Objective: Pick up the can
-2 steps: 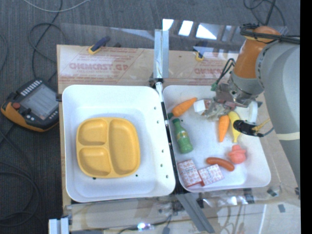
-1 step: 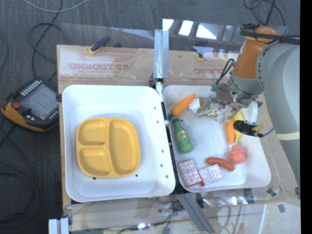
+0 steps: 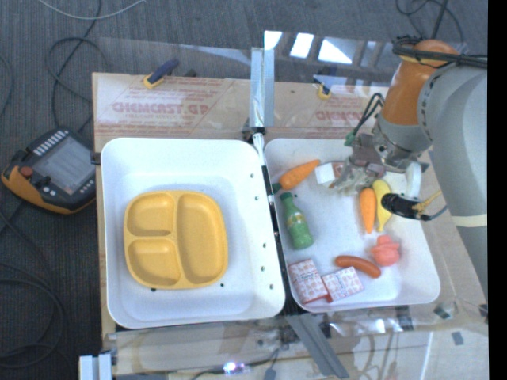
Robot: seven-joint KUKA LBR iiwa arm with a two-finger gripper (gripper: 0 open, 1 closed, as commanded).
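Note:
A small white can with a red mark [image 3: 325, 172] lies in the right bin [image 3: 412, 291], near its back edge, just right of an orange carrot [image 3: 299, 174]. My gripper [image 3: 345, 179] hangs low over the bin, right beside the can on its right, and partly covers it. From this angle I cannot make out whether it touches the can.
The right bin also holds a green bottle [image 3: 298, 222], a second carrot [image 3: 367, 210], a banana [image 3: 383, 199], a sausage [image 3: 358, 265], a pink toy [image 3: 386, 249] and two red-and-white packets [image 3: 325, 282]. A yellow divided plate [image 3: 176, 238] lies in the left bin [image 3: 119, 291].

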